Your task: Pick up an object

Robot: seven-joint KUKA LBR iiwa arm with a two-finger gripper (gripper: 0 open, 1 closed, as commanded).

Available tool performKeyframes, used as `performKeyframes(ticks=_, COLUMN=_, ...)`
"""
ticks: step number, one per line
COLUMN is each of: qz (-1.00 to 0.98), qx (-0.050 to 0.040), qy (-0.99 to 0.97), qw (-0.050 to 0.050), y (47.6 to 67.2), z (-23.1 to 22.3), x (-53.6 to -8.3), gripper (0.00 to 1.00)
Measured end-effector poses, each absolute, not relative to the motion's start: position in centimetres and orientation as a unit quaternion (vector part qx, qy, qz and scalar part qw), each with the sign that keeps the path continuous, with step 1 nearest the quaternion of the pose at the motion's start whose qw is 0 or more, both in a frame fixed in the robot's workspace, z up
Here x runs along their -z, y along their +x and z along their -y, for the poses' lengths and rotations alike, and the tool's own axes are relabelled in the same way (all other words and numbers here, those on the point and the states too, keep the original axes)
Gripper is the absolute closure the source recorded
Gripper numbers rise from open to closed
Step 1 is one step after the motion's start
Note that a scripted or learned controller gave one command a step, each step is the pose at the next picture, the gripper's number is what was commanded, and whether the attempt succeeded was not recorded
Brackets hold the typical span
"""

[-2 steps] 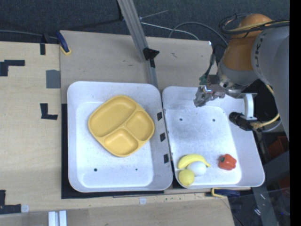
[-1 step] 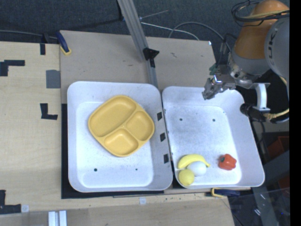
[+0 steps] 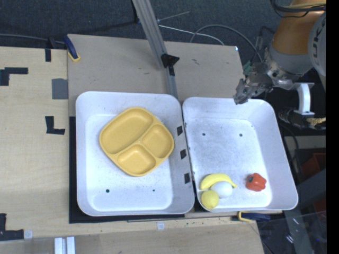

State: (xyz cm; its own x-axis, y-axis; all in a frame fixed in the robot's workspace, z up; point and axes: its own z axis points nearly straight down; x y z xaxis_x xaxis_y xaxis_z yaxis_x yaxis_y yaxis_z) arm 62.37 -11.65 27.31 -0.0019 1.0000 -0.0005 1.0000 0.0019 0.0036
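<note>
The right bin (image 3: pixel 233 136) holds a small cluster near its front edge: a yellow banana (image 3: pixel 214 180), a white ball (image 3: pixel 224 190), a yellow lemon (image 3: pixel 210 199) and, a little apart to the right, a red pepper (image 3: pixel 256 181). My gripper (image 3: pixel 242 95) hangs over the back rim of the right bin, far from these objects. Nothing shows between its fingers. The grey and orange arm (image 3: pixel 296 30) rises behind it at the upper right.
The left bin (image 3: pixel 87 157) carries a yellow divided plate (image 3: pixel 136 141). A grey metal pole (image 3: pixel 151 25) slants down to the seam between the bins at the back. Cables (image 3: pixel 212 33) lie on the bench behind the right bin.
</note>
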Motion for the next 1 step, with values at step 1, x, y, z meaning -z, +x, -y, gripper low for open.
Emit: performKeyframes(ticks=1, qz=-0.709, qx=0.0005, qy=0.705, qw=-0.001, y=59.94, z=6.27, x=-26.81, gripper=1.0)
